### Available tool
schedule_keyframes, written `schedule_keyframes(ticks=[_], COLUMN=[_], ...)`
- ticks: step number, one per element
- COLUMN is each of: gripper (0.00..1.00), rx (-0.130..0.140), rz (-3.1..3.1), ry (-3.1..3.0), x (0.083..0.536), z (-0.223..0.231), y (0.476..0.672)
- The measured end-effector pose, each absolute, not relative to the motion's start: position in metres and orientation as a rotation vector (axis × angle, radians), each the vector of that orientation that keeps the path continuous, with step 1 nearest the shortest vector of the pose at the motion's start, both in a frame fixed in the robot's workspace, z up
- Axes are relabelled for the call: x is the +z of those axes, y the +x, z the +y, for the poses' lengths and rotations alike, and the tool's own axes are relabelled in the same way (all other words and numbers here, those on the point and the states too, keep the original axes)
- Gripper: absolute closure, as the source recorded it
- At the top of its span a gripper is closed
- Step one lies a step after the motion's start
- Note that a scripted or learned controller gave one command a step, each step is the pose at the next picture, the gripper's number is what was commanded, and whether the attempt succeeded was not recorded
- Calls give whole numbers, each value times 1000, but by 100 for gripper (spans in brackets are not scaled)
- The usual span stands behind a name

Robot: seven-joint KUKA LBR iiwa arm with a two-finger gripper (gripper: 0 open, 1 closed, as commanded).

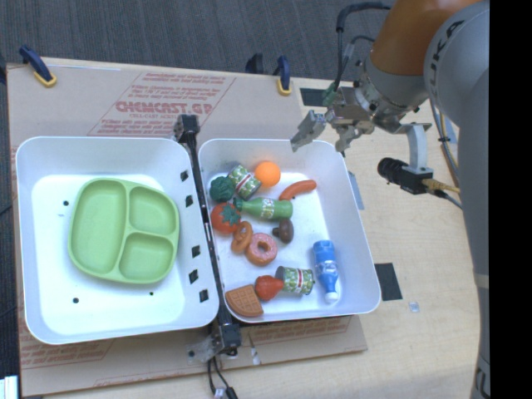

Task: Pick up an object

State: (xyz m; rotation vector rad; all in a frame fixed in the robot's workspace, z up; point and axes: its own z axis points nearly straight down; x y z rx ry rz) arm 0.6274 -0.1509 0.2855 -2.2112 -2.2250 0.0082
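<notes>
Camera view shows the gripper [326,133] hanging above the far right corner of the right bin [359,248], its jaws spread open with nothing between them. The toys lie lower and to the left of it. The nearest ones are the orange ball [267,173] and the hot dog [298,189], whose long side slants toward that corner.

Robot lab: clamped bench [100,90], bins [357,223]

Cut off, overlapped, unclear

Arm [432,23] cropped by top edge; bench [416,306] cropped below; green bottle [268,209] partly covered by neighbouring toys in right bin [359,223]; hand [328,131] fingers too small to judge.
</notes>
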Motion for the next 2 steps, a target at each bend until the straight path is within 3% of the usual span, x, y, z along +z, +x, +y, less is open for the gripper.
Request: schedule_keyframes(ticks=[1, 2], gripper=[0, 100], rx=[7, 13], rz=[-2223, -2227], ry=[-2212, -2203], x=[100, 107], z=[-107, -107], y=[608, 608])
